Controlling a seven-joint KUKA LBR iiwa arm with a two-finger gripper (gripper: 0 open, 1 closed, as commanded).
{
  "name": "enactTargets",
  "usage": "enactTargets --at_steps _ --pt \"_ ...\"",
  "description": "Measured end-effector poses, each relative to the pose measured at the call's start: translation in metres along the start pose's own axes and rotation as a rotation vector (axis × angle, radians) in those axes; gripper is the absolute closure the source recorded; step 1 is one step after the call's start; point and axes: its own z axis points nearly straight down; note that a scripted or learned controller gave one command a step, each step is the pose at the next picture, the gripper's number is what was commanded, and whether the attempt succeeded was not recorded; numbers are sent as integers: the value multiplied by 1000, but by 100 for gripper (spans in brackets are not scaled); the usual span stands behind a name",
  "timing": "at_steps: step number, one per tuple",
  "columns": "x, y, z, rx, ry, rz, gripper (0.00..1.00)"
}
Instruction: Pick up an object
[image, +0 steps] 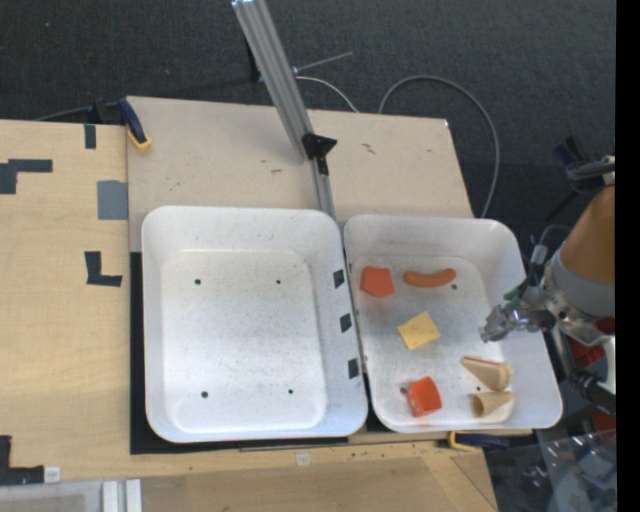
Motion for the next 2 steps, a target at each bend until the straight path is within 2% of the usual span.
enactTargets --at_steps 2 --pt "0 9 -114 -1 0 -1 100"
